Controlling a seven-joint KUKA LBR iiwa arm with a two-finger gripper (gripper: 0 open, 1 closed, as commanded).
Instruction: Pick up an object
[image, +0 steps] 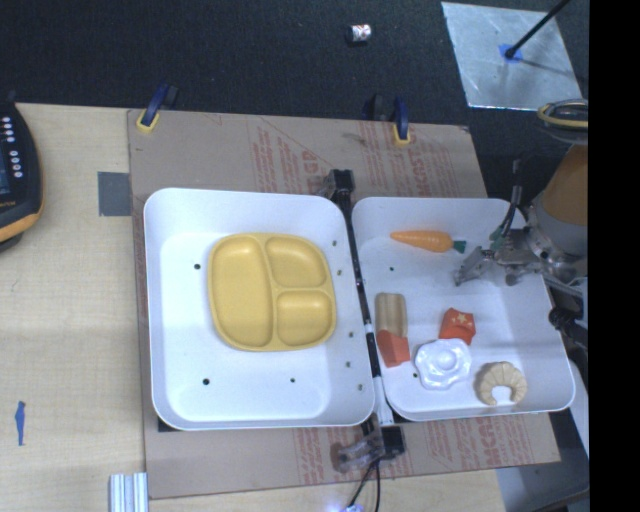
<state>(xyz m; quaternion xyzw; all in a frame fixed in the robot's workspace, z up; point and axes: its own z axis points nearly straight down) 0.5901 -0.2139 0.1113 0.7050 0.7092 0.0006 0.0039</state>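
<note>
One pincer (487, 262), fingers spread and gripping nothing, hovers at three o'clock in the right bin (400, 400), just beside one toy carrot (422, 240). Below lie five more toys. One yellow divided plate (270, 291) fills the left bin (180, 400) on the cardboard-covered bench (70, 400).

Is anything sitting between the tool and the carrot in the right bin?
Nothing visible. The tool hangs just right of the carrot over bare bin floor; the red block and other items lie nearer the camera.
</note>
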